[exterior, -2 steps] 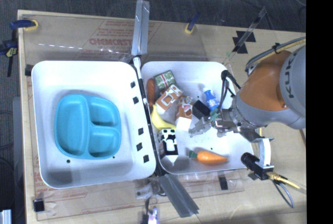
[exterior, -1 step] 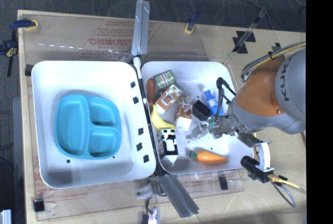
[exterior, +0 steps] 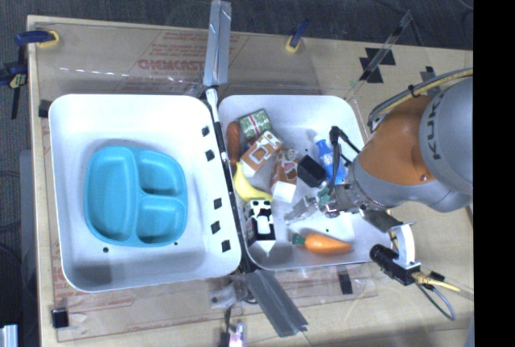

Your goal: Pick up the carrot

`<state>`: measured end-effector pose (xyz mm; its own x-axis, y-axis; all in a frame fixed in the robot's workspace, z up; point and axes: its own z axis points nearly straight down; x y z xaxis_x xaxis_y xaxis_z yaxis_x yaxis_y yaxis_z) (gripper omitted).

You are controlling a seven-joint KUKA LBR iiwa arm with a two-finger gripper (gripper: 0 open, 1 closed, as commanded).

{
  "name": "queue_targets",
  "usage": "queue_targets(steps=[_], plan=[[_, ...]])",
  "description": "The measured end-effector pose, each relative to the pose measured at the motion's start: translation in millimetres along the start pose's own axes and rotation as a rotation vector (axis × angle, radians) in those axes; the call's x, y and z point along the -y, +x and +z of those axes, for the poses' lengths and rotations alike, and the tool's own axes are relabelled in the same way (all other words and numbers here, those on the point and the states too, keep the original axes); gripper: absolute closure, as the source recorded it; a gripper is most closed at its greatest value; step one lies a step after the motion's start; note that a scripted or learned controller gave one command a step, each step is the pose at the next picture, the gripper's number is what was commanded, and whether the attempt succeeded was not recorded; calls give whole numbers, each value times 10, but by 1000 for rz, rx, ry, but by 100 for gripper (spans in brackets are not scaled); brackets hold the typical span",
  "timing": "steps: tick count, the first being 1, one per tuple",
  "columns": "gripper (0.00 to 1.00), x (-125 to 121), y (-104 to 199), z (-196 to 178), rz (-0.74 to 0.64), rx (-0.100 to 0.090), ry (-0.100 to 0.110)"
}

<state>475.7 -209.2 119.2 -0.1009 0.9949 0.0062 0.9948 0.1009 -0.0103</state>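
Fingers (exterior: 310, 208) hang just above the carrot (exterior: 326, 242) in the right bin (exterior: 342, 108); whether they are spread or clenched, I cannot tell. Left bin (exterior: 60, 176) holds a blue tray (exterior: 137, 194).

Two white bins (exterior: 129, 116) sit side by side on the bench. The left bin holds one blue divided tray (exterior: 135, 195). The right bin holds one carrot (exterior: 325, 242), one banana (exterior: 245, 186), one black-and-white block (exterior: 261, 222) and several small cartons (exterior: 259, 150) heaped too closely to count. One arm (exterior: 402, 156) reaches over that bin.
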Motion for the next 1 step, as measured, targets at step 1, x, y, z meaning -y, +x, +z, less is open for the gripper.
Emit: queue_targets(steps=[1], plan=[[0,3,-18,-710,-24,3,-3]])
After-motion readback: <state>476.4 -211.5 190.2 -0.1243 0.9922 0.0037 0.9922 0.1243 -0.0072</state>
